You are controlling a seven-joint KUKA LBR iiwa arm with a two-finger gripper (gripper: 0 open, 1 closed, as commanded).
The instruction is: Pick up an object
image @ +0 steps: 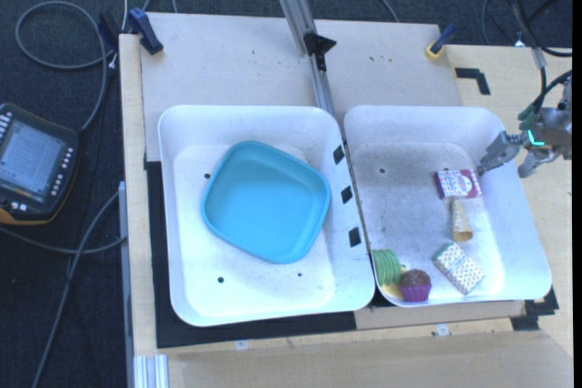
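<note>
claw (511, 156): two fingers spread, pinching nothing | small maroon-and-white carton (457, 184): in right white bin (364, 127), just left of claw

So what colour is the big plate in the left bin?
Light blue. The plate shows clearly in the camera view, lying in the left bin.

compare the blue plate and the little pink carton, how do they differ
The blue plate lies alone in the left bin; the pink carton sits in the right bin among other small items. The plate is far larger than the carton. The plate is plain blue, the carton pink with white markings. Both rest on a bin floor, untouched by the gripper.
</note>
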